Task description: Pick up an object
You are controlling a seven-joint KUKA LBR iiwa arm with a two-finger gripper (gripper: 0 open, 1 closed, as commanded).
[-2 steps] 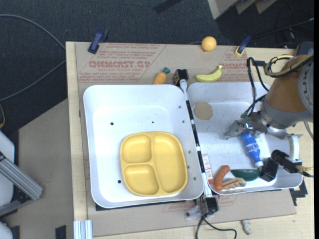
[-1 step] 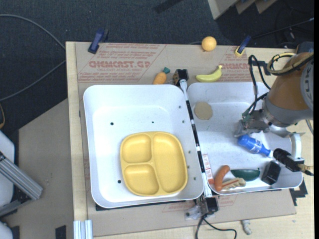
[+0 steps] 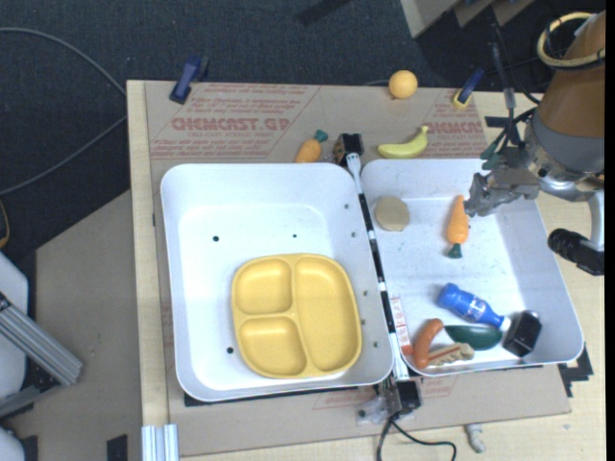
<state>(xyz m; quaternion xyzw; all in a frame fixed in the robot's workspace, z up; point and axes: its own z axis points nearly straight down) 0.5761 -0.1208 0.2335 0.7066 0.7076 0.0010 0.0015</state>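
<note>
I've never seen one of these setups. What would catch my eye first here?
Probably the big yellow divided plate, alone in the left bin. Next, the robot's gripper at the far side of the right bin, right beside a toy carrot. A blue bottle and other small toys crowd that bin's near corner.

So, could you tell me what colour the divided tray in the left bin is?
Yellow; the divided tray shows clearly in the camera view.

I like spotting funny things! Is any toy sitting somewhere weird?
Yes. A banana, a small carrot and an orange ball lie on the board behind the bins, outside them, while the other toys sit inside the right bin.
</note>
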